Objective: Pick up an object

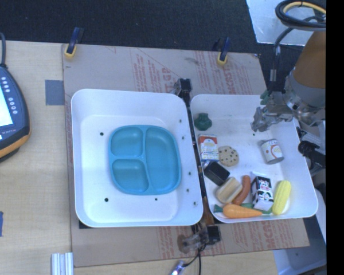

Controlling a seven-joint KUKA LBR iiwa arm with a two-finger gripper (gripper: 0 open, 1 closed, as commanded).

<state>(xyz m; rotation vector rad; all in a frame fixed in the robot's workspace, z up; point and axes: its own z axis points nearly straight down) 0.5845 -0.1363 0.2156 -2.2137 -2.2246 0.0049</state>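
While gripper [262, 121] hovers upper right of frame over right bin [241, 103], finger state can't tell, nothing visibly held; nearest obj, small can [271, 150], lies just below-right, tipped on side.

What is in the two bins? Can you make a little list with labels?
left bin: blue plate with three sections
right bin: carrot, corn, hot dog, cookie, can, milk carton, green toy, black block, small packet
gripper: over the right bin's far side, above the can, nothing seen between its fingers
bench edge: tablet at left
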